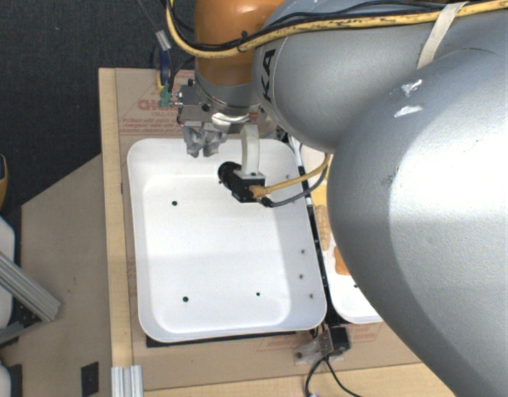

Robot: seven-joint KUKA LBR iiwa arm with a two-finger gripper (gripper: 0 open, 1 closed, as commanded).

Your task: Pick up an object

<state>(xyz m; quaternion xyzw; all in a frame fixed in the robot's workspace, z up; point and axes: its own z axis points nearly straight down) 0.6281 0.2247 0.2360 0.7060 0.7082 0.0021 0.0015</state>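
The tool (225,150) hangs at the far end of the left bin (146,246), low over its white floor; whether it is apart or together cannot be told. A black fitting (237,181) with a yellow cable sits just below it. Right of the tool and nearer the camera, a tan-orange object (337,260) peeks out in the right bin (353,308), mostly hidden under the grey arm (419,188). Both bins rest on the brown bench (113,180).
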